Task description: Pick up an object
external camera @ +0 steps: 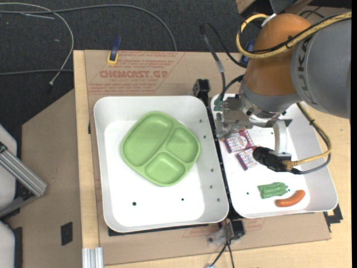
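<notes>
A smooth, matt green plastic divided plate (160,147) lies in a glossy white plastic bin (106,149) on brown cardboard (134,71).

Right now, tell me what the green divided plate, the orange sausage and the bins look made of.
Green divided plate: likely moulded plastic, matte with a soft sheen and rounded compartment ridges. Orange sausage: probably toy plastic or rubber, smooth, slightly glossy. Bins: thin white plastic by the look, rims smoothly rounded.
</notes>
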### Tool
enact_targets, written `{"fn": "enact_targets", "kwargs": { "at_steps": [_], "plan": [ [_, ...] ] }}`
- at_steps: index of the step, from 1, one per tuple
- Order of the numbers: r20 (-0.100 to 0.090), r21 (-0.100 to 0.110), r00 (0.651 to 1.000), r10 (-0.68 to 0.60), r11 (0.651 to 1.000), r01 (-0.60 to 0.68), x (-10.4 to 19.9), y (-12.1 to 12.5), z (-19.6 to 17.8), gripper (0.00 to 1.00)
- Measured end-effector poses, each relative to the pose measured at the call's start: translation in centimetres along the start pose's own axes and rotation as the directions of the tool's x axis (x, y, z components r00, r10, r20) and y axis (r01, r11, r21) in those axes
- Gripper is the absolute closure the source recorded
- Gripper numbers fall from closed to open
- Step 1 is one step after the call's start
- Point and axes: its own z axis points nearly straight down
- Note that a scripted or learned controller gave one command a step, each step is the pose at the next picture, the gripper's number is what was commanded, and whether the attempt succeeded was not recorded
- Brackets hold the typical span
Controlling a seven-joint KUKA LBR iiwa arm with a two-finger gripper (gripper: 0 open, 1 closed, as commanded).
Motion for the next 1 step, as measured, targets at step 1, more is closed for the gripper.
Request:
{"fn": "enact_targets", "kwargs": {
  "at_steps": [1],
  "plan": [
    [0.000,0.001,1.000,0.000,1.000,0.000,5.01,-1.66,-0.70,1.00]
  ]
}}
